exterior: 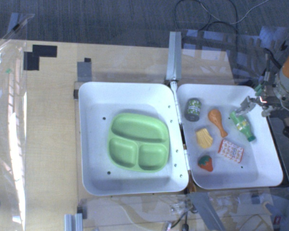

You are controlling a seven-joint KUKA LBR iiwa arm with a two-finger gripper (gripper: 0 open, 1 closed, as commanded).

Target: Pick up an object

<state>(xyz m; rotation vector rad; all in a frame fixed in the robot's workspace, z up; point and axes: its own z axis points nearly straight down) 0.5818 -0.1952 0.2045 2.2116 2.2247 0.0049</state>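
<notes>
— Strawberry (205,163) is sitting nearest us, low in the right bin (274,179). Is the claw going for it?

— I doubt it. The gripper (247,105) is hanging at that bin's far right corner, and the green bottle (243,125) is lying just below it, toward us — long axis slanting down to the right.

— Is it pinching anything?

— Nothing is showing between the fingers; spread or pressed together, I cannot tell. The drumstick (217,121) is waiting just left of the bottle.
</notes>
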